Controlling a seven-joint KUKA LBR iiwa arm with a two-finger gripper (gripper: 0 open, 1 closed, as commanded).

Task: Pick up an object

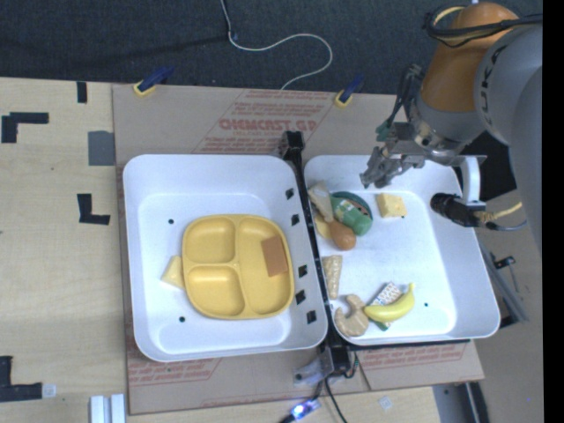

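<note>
My gripper (377,176) hangs over the far part of the right bin (458,263), just above and behind a green and white packet (352,211) and a pale cheese cube (390,205). Nothing shows between its fingers. Along the bin's left side lie a brown drumstick-like piece (336,233) and a cracker stick (331,276). At the near edge are a yellow banana (392,307) and a tan pretzel-like piece (351,317).
The left bin (150,192) holds a yellow divided plate (236,266) with a brown slab (275,256) on it and a pale wedge (172,273) beside it. A black divider (304,236) runs between the bins. A white cable (282,44) lies behind.
</note>
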